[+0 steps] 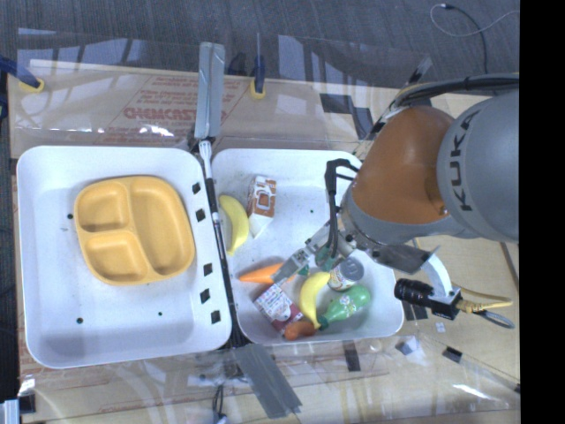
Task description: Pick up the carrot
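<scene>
The carrot (261, 273) is small and orange. It lies flat near the left side of the right bin (300, 162), with its tip pointing left. My gripper (298, 261) reaches down from the grey and orange arm on the right, and its metal tip sits just at the carrot's right end. The carrot rests on the bin floor and nothing lifts it. The arm's body covers the right part of this bin.
Around the carrot lie a banana (234, 222) by the divider, a white and orange packet (261, 197), a red packet (275, 303), a second banana (313, 297), a green bottle (346, 303) and a round can (349, 272). A yellow divided plate (132, 228) sits in the left bin (44, 325).
</scene>
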